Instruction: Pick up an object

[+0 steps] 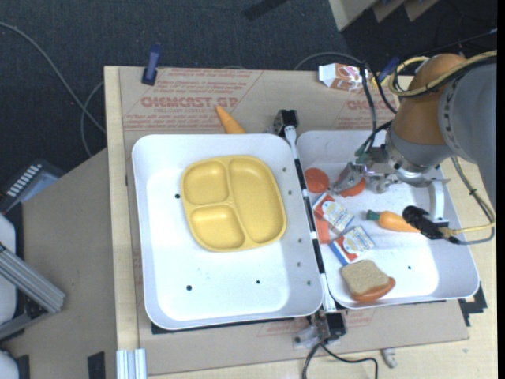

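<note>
1. Looking down from the camera view, we see two white bins side by side on the bench: the left bin (158, 283) carries a yellow divided plate (233, 202) toward its far side, and the right bin (450, 279) carries all the loose items.
2. Our arm (442, 117) reaches in over the right bin's far right corner, and the gripper (364, 172) hangs low near that bin's far edge, pointing toward the wall shared with the left bin.
3. We cannot tell how the pincer stands; its tip is too small and cluttered to read, and we see nothing plainly between its tips.
4. The nearest candidates lie just on the shared-wall side of the pincer: a red disc (317, 180) by the shared wall, and a small orange-red piece (353, 187) just beside the tip, perhaps touching it.
5. A toy carrot (394, 222) lies toward the near side of the pincer, its long axis running roughly across the bin from the shared wall toward the right edge.
6. Small packets (339, 215) sit near the shared wall at mid-bin, and a bread slice (365, 278) rests by the near edge, well apart from the pincer.
7. We judge the orange-red piece the likeliest target, since it calls for the shortest move.
</note>
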You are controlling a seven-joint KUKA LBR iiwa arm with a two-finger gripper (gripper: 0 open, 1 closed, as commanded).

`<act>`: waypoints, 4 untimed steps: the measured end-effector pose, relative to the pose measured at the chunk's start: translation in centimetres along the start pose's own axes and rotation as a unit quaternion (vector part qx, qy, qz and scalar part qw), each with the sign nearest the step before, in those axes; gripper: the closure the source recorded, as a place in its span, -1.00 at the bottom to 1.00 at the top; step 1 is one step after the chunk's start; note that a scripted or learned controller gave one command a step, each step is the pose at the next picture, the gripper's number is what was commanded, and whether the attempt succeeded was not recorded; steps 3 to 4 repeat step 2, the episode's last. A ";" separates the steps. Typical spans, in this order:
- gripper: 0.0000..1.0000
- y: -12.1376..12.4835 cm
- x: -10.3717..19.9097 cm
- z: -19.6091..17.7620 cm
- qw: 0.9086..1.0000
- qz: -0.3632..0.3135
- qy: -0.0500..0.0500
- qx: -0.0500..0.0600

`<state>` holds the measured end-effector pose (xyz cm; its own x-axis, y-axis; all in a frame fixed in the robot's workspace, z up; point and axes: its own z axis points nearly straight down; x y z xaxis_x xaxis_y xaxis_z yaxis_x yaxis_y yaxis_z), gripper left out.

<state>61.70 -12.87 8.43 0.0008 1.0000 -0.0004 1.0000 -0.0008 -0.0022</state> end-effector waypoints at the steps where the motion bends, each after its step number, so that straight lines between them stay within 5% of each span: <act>1: -1.00 3.5 -3.7 -0.1 1.000 0.000 -0.001 -0.002; 2: 1.00 3.5 -3.7 -1.1 1.000 -0.001 -0.001 -0.004; 4: 1.00 3.5 -3.7 -1.1 1.000 -0.001 -0.001 -0.004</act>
